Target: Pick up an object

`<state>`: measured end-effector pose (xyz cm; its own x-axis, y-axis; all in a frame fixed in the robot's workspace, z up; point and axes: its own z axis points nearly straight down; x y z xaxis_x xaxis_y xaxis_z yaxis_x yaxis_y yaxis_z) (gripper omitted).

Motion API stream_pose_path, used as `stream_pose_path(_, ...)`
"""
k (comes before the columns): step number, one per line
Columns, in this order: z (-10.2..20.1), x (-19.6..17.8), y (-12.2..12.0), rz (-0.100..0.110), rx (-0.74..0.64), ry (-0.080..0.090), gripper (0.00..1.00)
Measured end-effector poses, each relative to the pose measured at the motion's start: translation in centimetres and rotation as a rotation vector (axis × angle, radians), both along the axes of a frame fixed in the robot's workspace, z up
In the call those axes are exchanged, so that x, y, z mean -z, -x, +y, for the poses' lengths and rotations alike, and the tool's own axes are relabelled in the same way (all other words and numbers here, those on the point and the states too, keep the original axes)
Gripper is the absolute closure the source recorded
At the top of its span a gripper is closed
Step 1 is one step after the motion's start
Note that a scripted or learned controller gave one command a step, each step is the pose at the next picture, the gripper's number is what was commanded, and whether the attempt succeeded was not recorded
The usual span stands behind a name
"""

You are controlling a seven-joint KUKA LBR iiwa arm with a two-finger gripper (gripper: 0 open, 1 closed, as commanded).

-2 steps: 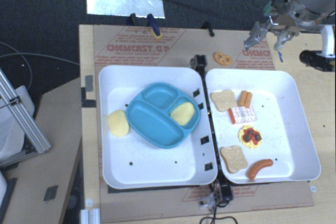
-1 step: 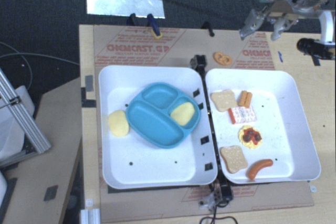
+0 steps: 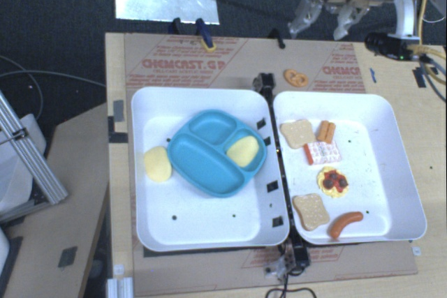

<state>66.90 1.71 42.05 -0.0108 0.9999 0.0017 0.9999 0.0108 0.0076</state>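
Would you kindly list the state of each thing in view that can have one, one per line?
Gripper: raised beyond the bins, jaws apart, holding nothing.
Blue plate: upright in the left bin, one yellow piece in a compartment.
Second yellow piece: on the bin floor, beside the plate.
Sausage: lying flat in the right bin.
Two bread slices: lying flat, apart.
Pretzel: outside the bins.

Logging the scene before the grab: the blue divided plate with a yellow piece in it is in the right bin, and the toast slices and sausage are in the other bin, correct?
Not quite. The camera view shows the blue divided plate in the left bin; the toast slices and sausage lie in the right bin.
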Motion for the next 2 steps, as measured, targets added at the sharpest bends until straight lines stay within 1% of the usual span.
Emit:
stream_pose_path(1, 6.8, 5.9, 0.1, 0.009, 0.001, 0.0, 0.0)
stream_pose_path(2, 14.8, -0.9, 0.5, -0.001, 0.001, -0.001, 0.0)
